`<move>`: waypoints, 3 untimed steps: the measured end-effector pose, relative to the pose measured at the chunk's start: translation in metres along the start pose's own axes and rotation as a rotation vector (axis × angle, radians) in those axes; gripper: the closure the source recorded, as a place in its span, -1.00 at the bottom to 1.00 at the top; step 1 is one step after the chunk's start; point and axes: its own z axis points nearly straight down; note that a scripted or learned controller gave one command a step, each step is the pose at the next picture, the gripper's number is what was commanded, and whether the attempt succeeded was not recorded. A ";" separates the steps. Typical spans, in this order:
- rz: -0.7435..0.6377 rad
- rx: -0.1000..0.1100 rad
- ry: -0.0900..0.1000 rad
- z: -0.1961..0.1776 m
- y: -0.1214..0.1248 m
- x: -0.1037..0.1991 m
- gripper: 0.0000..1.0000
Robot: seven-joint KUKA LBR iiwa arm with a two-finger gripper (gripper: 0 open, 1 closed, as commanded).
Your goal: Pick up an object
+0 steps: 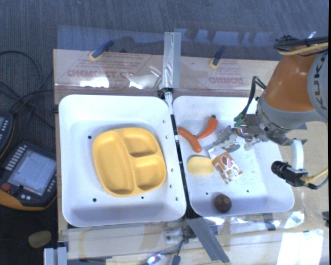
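In the right bin [265, 200] lie two orange sausage-like pieces [198, 135], a pale yellow lump [199, 165], a white packet with a red-brown print [227, 167] and a dark brown round object [223, 203]. My gripper [225, 139] hangs over the middle of this bin, just above the packet and right of the orange pieces. Its metal fingers point left and look spread, with nothing between them. The grey arm with its orange band [289, 87] enters from the right.
The left bin [77, 203] holds a yellow divided tray [129, 160]. A metal divider post [171, 59] stands between the bins at the back. A black fitting [287, 171] on the arm hangs over the right bin's right side. Handheld controllers lie at far left.
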 end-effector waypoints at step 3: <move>0.321 0.000 -0.004 -0.014 0.039 0.038 1.00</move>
